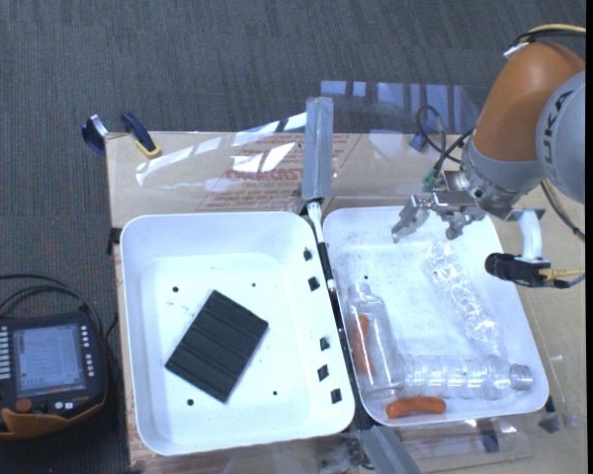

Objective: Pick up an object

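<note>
- Hand (433,219): I see it hanging over the far edge of the right bin (536,363), its two fingers spread apart with nothing between them.
- Crumpled clear bottle (462,294): lies slantwise just below the hand, the nearest candidate for a pick, I judge.
- Long clear bottle (463,376): lies along the near wall of the right bin, its cap toward the right corner.
- Upright-lying clear bottle (372,334): beside the left wall, an orange piece showing by its side.
- Orange carrot-like item (416,407): at the near rim, touching the long bottle.
- Left bin (138,255): holds one flat black ribbed slab (217,346), tilted diagonally, well apart from the hand.
- Tabletop (227,166): cardboard-covered, carrying both bins side by side.
- Control pendant (42,368): on the floor, left.
</note>
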Available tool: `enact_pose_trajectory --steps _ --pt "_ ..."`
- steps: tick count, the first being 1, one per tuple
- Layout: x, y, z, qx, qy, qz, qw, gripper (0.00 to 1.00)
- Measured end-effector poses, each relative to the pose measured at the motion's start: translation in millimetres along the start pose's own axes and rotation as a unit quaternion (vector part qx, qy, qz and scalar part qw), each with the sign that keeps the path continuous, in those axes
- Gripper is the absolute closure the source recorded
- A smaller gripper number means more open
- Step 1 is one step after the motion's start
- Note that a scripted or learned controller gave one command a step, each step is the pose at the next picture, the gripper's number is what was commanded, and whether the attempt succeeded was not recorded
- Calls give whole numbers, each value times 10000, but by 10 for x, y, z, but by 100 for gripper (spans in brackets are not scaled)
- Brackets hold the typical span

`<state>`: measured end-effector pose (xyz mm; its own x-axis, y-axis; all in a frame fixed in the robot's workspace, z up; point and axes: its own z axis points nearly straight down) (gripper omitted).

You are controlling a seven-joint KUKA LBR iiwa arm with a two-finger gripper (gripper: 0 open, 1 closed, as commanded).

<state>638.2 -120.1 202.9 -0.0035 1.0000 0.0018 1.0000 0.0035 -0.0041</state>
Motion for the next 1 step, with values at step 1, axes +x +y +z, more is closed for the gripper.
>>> enact_pose_trajectory --steps 1 --pt "407 -395 653 13 0 97 10000 0"
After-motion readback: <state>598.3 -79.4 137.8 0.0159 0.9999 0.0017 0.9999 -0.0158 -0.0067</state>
